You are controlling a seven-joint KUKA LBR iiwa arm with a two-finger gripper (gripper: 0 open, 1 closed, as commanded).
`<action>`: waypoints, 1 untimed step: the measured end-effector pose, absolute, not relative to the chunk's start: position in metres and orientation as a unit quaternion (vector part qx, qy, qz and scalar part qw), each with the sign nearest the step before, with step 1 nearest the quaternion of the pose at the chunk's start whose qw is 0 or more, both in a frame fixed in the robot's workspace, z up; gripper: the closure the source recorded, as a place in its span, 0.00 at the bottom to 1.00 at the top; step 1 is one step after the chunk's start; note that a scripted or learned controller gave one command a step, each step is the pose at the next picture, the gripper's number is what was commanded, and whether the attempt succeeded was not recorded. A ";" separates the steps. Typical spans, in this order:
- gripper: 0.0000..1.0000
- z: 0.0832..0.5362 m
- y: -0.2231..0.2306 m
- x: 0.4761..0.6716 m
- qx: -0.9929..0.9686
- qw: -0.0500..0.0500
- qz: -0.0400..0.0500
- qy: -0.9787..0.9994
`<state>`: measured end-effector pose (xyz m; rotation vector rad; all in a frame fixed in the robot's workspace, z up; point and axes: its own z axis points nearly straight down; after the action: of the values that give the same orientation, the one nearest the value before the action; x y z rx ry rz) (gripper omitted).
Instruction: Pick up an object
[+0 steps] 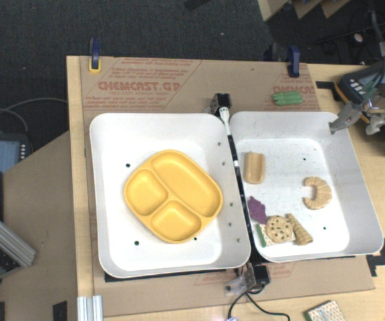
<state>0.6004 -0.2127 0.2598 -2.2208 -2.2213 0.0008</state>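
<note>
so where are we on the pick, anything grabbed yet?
Nothing looks picked. The gripper sits at the far right edge of the right white bin, above its rim and away from the items. The tan bread-roll piece, the croissant-shaped toy and the chocolate-chip cookie toy lie in that bin. Left to do: approach, grasp, lift.

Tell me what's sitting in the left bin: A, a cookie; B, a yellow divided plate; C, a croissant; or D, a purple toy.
B: the yellow divided plate lies alone in the left bin, while the croissant, the cookie and the purple toy all lie in the right bin.
</note>
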 end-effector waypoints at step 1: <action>0.00 0.092 -0.217 0.542 -0.708 0.006 0.002 -0.706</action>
<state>0.5423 -0.2166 0.0917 -2.2154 -2.2101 0.0074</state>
